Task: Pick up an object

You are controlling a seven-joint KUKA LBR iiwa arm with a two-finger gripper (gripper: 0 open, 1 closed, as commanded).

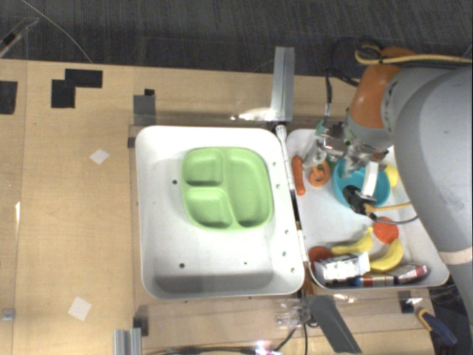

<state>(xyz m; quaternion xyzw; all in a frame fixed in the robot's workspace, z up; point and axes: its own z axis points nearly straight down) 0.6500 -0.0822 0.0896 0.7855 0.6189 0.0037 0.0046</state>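
The grey arm [436, 161] reached down over the right bin [325, 220], its fingers' [336, 154] state unclear, near one banana [384, 256]; one green tray [225, 187] filled the left bin [159, 220].

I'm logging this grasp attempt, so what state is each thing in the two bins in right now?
green divided tray: flat in the left bin, compartments bare.
gripper: low over the right bin, beside the blue bowl.
blue bowl: upright.
carrot: lying along the bin's left wall.
banana: lying among the near-edge clutter.
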